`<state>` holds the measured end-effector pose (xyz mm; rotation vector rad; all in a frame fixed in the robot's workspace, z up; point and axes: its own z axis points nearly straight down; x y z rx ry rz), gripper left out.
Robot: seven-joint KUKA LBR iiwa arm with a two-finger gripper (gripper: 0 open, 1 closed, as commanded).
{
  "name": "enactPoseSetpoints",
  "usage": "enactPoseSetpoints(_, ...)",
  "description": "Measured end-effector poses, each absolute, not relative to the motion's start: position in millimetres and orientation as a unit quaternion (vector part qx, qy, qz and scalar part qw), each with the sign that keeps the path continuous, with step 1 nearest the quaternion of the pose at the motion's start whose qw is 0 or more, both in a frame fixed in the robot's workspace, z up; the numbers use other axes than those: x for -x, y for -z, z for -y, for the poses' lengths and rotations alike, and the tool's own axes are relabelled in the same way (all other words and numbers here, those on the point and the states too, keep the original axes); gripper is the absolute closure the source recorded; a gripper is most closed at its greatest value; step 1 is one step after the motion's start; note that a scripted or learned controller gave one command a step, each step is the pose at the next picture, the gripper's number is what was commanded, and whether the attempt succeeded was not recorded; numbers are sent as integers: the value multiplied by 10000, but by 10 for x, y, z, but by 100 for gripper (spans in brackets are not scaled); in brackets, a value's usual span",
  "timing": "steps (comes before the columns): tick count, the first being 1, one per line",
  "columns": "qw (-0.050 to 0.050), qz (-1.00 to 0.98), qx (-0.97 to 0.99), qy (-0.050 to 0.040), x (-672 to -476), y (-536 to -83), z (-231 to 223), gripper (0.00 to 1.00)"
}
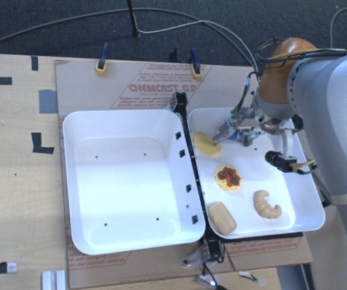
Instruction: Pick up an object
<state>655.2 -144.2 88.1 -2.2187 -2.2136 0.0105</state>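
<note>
Wooden worktop (16,180) under printed cardboard sheet (155,86) (clamped at back) | dark carpet (52,11) behind | right bin (303,213): croissant (266,204), bread roll (221,217), small pizza (228,177), yellow piece (206,144) | hand (225,133) low beside yellow piece, finger state unclear | left bin (125,180).

Both white bins, the left bin (125,186) and the right bin (294,204), are looking like smooth, slightly glossy plastic. The bench top (10,180) is showing pale, matt wood grain, and the sheet (155,86) under the bins is looking like matt brown cardboard with red print. The arm (324,119) is showing a smooth grey painted casing, with a glossy orange band (276,77). The croissant (266,205), the yellow piece (207,144) and the tan roll (221,217) are looking like smooth moulded plastic.
</note>
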Motion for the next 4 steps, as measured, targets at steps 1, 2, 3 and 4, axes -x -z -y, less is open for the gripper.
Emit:
enactPoseSetpoints(1,9,7078,7064,-2,-5877,-929,1018,0)
enactPoseSetpoints(2,-8,7072,7070,7,-5634,-857,1098,0)
enactPoseSetpoints(3,-15,7071,7071,9,-5638,-965,1102,100)
enactPoseSetpoints(4,-12,6983,7158,10,-5617,-1428,1069,100)
